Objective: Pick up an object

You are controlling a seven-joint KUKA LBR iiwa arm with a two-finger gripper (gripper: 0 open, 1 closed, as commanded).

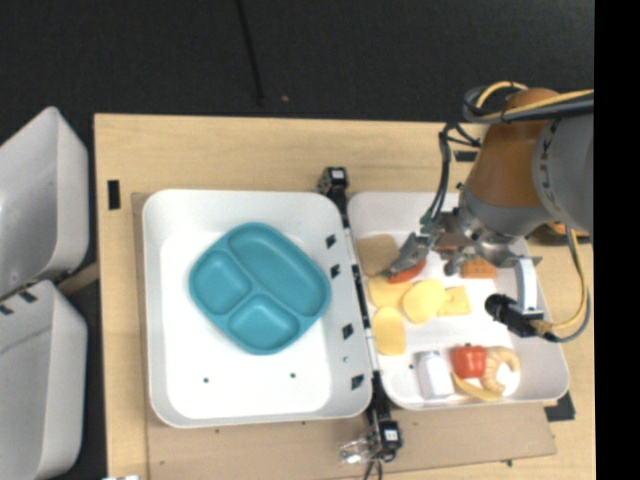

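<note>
My gripper (430, 260) hangs over the back of the right bin (545, 378), its two grey fingers spread apart and nothing between them. A small red-orange piece (400, 276) lies just under the left finger (408, 258). An orange piece (478, 266) sits beside the right finger. In front of the gripper lie a round yellow piece (422, 300), a flat yellow square (456, 301) and a yellow oval (388, 330). Nearer the front are a red item (468, 359), a cream curved piece (492, 384) and a small white-grey block (432, 373).
The left bin (175, 368) holds a teal divided plate (260, 286). A brown patch (375, 253) lies at the right bin's back left. The arm's body and cables (515, 168) hang over that bin's back right, with a black fitting (505, 313) low on the right side.
</note>
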